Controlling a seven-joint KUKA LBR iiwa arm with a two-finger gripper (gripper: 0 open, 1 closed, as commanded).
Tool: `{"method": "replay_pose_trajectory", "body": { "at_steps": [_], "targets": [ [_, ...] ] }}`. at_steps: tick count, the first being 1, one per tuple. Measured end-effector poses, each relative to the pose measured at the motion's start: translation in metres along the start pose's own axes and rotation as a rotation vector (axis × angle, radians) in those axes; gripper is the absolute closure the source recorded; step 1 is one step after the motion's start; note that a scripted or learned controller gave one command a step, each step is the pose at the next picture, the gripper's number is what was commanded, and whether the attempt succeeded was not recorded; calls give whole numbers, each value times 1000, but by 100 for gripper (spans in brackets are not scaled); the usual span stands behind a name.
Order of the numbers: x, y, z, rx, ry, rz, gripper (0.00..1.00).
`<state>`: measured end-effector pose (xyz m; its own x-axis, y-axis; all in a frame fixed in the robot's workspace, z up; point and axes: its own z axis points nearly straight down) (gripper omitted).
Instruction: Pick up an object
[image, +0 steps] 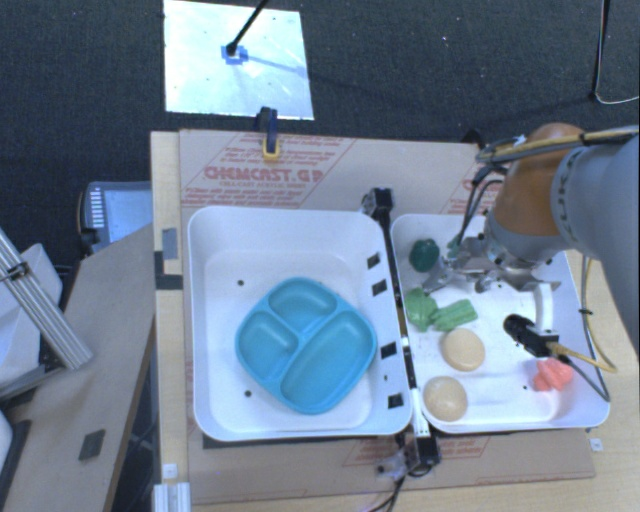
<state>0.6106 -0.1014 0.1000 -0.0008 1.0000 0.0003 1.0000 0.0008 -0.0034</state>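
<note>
Two shallow white bins are seen side by side on the desk (166, 350), laid over a cardboard sheet (300, 165) printed in red. The left bin (215, 235) is occupied by a blue divided plate (304, 344), set a little right of the bin's middle.

The grey arm (600, 190) is brought in from the right edge of the frame, and its claw (455, 270) is placed over the upper part of the right bin (580, 410). Whether the claw is wide or narrow cannot be told from this view, and nothing is seen gripped in it.

The things to be picked are all found in the right bin. A dark green round object (424, 254) is lodged in the bin's upper left corner, just left of the claw. A light green piece (440, 312) is seen just below the claw, against the bin's left wall. Further down, a beige round object (463, 349) is placed near the bin's middle, and a second beige round object (446, 397) lies near the lower left corner, close to the first. A pink object (553, 375) is set apart from these, toward the lower right of the bin
</note>
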Motion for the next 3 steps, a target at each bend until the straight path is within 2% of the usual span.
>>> {"method": "replay_pose_trajectory", "body": {
  "at_steps": [1,2,3],
  "targets": [
    [0,2,-14,-7,-1,-1,100],
    [0,1,-58,-10,-1,-2,100],
    [5,8,-120,-12,-2,-4,100]
  ]
}}
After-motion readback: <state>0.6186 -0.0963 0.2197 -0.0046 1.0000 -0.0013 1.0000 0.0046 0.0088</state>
